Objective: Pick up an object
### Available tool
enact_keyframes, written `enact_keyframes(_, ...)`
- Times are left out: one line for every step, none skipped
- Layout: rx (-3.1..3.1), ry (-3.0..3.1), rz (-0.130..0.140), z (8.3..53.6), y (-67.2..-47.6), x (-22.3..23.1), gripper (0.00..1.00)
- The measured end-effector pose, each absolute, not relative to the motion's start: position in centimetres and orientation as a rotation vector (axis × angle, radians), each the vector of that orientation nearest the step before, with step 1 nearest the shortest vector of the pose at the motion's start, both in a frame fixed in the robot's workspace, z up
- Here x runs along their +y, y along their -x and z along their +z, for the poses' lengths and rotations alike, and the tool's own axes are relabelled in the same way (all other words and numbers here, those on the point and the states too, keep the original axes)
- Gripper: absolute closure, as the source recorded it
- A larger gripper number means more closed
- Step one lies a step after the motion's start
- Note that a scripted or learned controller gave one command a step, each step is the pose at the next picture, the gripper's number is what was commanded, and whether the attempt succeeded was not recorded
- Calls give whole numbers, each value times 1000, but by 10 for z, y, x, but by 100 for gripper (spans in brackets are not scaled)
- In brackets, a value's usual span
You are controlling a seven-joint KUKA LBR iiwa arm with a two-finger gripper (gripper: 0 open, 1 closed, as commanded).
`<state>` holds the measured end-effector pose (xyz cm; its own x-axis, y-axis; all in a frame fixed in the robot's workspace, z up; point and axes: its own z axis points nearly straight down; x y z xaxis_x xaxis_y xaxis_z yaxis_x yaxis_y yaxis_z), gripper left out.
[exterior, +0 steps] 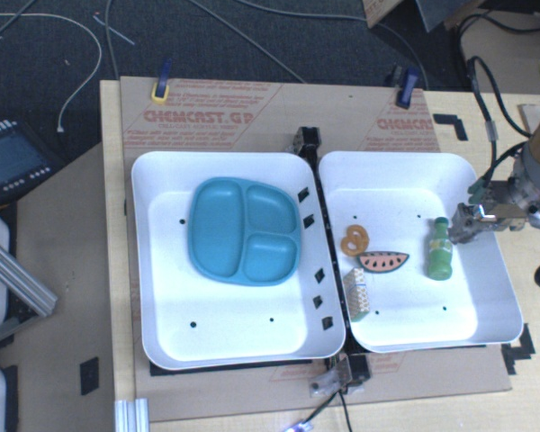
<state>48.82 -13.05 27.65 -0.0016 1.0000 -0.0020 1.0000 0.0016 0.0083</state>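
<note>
Camera view: claw (pixel 472 214) low at right bin's (pixel 486 318) right edge, just beside green bottle (pixel 440 251); opening cannot tell. Bottle lying in bin, nothing lifted; grasp and lift remain.

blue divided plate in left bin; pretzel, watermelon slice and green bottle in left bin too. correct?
Not quite. The blue divided plate is in the left bin, but the pretzel, watermelon slice and green bottle lie in the right bin, as the camera view shows.
</note>
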Motion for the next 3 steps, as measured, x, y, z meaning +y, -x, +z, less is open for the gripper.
enact_keyframes(2229, -2214, 4, 274, -509, -78, 100)
enact_keyframes(2231, -2217, 0, 267, -516, -21, 100)
enact_keyframes(2230, -2219, -3, 241, -529, 27, 100)
